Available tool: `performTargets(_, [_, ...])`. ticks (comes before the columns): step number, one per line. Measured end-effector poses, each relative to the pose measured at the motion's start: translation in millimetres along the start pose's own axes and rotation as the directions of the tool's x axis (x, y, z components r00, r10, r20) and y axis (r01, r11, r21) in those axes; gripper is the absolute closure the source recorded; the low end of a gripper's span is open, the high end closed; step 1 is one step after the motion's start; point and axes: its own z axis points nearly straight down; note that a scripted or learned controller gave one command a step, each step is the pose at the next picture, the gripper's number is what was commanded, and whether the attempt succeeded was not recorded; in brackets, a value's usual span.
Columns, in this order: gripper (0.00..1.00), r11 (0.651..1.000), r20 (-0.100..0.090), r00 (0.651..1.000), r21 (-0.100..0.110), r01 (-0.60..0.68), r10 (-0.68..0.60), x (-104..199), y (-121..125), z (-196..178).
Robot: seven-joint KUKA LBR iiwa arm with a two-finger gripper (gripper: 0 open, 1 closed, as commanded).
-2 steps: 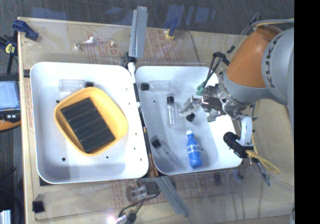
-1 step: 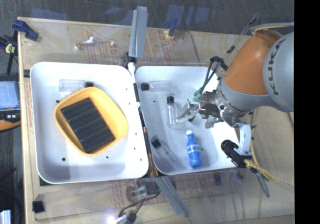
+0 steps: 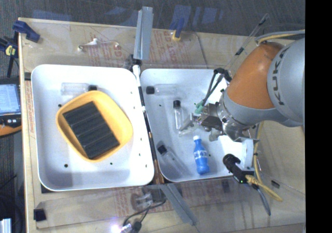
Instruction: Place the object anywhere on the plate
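A yellow plate (image 3: 93, 125) with a dark ribbed insert lies tilted in the left bin (image 3: 46, 172). In the right bin (image 3: 155, 79), a small blue bottle (image 3: 200, 156) with a white cap lies near the front wall. A clear vial with a black cap (image 3: 178, 114) lies at the bin's middle. My gripper (image 3: 194, 122) hangs low over the right bin, just right of the vial and above the bottle. The wrist hides what is under it.
A small black piece (image 3: 161, 149) lies at the right bin's front left. A clear piece with a black end (image 3: 158, 90) sits near its back wall. Another clear piece (image 3: 72, 88) lies behind the plate. The divider (image 3: 144, 118) separates the bins.
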Motion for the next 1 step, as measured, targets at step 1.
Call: performTargets(1, [0.0, 1.0, 0.001, 1.0, 0.002, -0.007, 0.007, 6.1, -1.7, 34.2])
